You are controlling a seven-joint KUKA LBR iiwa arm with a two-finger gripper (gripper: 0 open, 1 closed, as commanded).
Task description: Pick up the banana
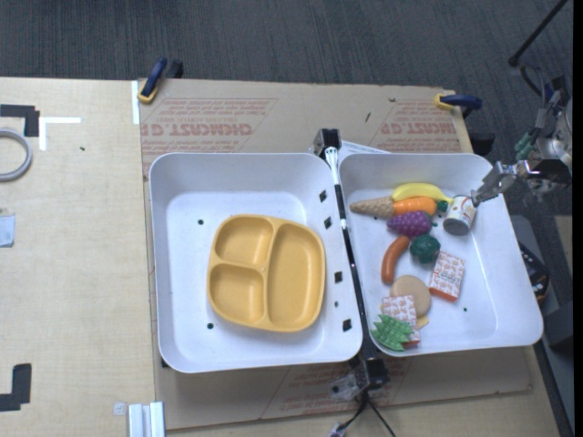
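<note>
The yellow banana (419,191) lies near the back of the right bin (492,317), just behind an orange carrot (414,206) and purple grapes (410,223). My gripper (489,188) hangs over the bin's right rear corner, to the right of the banana and apart from it. Its tip is just above and beside a small white can (459,216). Nothing is visibly held.
The right bin also holds an ice cream cone (372,208), a sausage (394,257), a green vegetable (424,248), a red-and-white packet (446,276), a round cookie (411,293) and a leafy green piece (394,332). A yellow divided plate (267,272) sits in the left bin (173,244).
</note>
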